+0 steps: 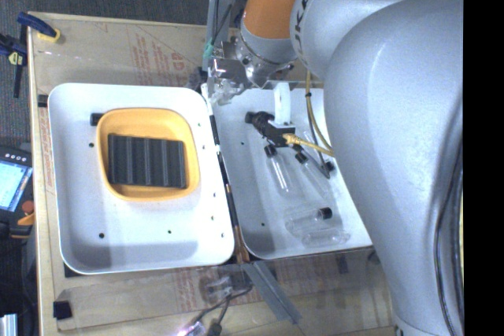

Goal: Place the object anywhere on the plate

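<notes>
A yellow plate with a dark ribbed middle lies in the left white bin. In the right bin lie clear plastic things: a thin clear tube near the middle and a clear, squat container toward the front. My gripper hangs over the far left corner of the right bin, close to the wall between the two bins. It is apart from the clear things and I see nothing in it.
The big grey arm covers the right side of the right bin. A raised rim divides the bins. A blue clamp sits on the bench's far left corner, and a small screen stands at the left edge.
</notes>
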### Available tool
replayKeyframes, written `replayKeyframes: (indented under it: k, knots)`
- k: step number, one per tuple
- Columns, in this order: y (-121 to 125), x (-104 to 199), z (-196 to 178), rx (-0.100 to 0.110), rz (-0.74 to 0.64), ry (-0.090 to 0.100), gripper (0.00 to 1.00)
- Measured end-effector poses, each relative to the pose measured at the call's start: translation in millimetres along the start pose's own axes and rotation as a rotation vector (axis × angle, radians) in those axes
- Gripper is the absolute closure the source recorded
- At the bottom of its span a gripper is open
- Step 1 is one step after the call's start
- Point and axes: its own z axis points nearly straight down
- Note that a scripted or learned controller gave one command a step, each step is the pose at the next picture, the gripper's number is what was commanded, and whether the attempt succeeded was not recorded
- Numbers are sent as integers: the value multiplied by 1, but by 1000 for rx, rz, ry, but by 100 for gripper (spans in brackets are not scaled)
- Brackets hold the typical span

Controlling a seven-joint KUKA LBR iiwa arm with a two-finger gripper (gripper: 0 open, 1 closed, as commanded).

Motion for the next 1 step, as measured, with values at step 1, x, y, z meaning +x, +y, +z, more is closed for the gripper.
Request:
replayKeyframes:
  k: [1]
  knots:
    - [0,0,0,0,-1,0,0]
